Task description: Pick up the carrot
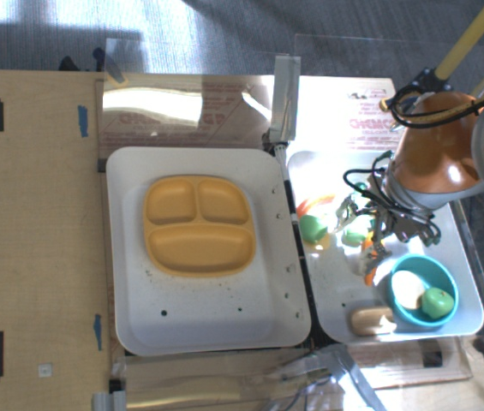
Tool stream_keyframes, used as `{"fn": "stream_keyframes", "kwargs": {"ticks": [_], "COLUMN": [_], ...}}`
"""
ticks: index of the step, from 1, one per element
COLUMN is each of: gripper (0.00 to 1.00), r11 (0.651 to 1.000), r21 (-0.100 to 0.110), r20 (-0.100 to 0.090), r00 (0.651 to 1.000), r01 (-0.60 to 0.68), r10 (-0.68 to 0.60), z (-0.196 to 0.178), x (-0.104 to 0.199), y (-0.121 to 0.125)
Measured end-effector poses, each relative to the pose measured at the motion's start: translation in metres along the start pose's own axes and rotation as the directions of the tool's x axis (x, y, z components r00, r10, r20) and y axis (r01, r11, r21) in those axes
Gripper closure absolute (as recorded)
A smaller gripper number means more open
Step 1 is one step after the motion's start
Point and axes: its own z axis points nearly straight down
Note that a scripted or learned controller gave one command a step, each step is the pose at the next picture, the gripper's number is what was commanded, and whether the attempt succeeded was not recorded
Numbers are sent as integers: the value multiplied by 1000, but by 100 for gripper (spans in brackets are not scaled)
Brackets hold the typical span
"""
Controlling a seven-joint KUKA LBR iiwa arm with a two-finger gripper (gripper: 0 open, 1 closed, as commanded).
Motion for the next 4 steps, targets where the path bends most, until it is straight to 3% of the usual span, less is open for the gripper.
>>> {"fn": "stream_keyframes", "kwargs": {"ticks": [1, 2, 3, 4], "gripper": [0, 0, 0, 0], "r11": [999, 930, 837, 943], "r21": [-1, -1, -1, 2], "r20": [0, 6, -2, 5], "r00": [999, 930, 837, 943], "r01": [40, -367, -547, -333], "r10": [-40, 367, 547, 333], "z": [-27, -8, 1, 2], "x": [15, 5, 2, 36], "y": [-39, -68, -44, -106]}}
